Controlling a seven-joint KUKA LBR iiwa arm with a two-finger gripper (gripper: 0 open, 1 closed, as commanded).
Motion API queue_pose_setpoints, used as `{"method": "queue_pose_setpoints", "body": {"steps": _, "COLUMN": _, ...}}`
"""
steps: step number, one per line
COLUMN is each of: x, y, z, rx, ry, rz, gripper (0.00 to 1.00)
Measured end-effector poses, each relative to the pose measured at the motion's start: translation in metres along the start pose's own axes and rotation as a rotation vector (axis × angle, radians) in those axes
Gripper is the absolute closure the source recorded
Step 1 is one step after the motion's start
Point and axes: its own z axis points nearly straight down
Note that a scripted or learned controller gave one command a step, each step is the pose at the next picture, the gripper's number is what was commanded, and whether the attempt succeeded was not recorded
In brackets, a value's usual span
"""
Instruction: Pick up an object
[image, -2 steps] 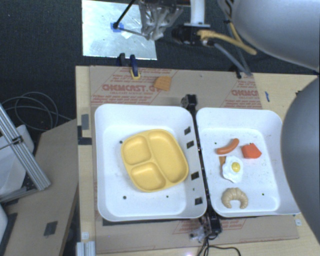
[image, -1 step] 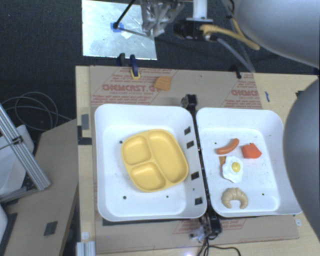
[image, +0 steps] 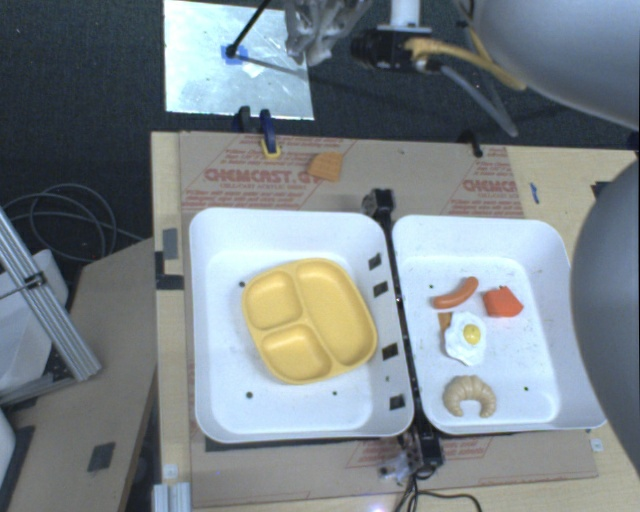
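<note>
Bench, two white bins; arm raised at top, fingers blurred, state unclear.

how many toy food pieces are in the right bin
4, clustered in the right bin: a sausage at the top, an orange wedge beside it to the right, a fried egg below them, and a croissant nearest the front. The arm's bulk may hide more.

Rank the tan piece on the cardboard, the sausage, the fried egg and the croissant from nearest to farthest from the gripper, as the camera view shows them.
From the gripper, at the top of the view:
1. Tan piece, on the cardboard behind the left bin.
2. Sausage, right bin, far part.
3. Fried egg, right bin, middle.
4. Croissant, right bin, near edge.
</note>
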Motion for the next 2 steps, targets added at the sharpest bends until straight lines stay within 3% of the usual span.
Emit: {"method": "queue_pose_setpoints", "body": {"steps": 2, "x": 0.001, "y": 0.000, "z": -0.023, "rx": -0.005, "ry": 0.000, "rz": -0.008, "gripper": 1.00}}
